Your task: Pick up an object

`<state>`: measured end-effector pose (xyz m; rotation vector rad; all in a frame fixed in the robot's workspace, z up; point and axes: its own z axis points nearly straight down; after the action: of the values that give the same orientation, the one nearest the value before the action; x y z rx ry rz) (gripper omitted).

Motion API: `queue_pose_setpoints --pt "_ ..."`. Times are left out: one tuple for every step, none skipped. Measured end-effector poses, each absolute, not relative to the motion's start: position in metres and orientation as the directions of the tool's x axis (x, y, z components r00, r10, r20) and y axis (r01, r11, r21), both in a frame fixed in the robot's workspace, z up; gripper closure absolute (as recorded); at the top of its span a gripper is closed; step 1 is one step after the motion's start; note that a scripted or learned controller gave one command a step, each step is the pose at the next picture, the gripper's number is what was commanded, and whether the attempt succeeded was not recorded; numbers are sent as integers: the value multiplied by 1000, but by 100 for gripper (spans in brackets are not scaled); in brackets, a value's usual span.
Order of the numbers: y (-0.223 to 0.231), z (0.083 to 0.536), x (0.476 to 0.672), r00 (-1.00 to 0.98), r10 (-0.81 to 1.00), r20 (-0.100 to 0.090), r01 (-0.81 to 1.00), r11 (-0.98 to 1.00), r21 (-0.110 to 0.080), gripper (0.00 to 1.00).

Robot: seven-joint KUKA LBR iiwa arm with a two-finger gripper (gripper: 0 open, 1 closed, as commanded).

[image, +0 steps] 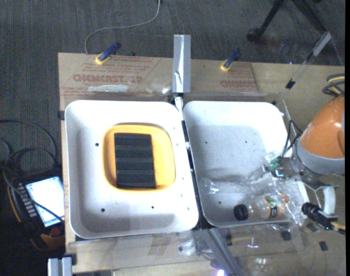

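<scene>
One arm (pixel 327 140) at the right bin's (pixel 232 117) edge, approach step, jaws' state can't tell; next move needs descent onto the clear bottle (pixel 261 207).

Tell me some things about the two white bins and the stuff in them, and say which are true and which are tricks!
1. The yellow tray with dark ridges lies in the left bin. True.
2. The clear bottle stands upright. False: it lies on its side.
3. The bottle is in the right bin. True.
4. The bottle's cap is white. False: it is black.
5. The arm reaches over the left bin. False: it is at the right bin's right edge.
</scene>
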<state>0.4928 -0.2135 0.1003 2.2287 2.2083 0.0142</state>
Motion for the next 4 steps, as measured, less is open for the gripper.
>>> queue_pose_setpoints --pt "-154 132 516 -174 985 1 985 174 0 0" --pt "-158 91 552 -246 969 -5 969 246 7 0" --pt "-198 102 599 -175 985 -2 985 175 0 0" --pt "-224 183 594 135 991 -4 991 -135 -1 0"
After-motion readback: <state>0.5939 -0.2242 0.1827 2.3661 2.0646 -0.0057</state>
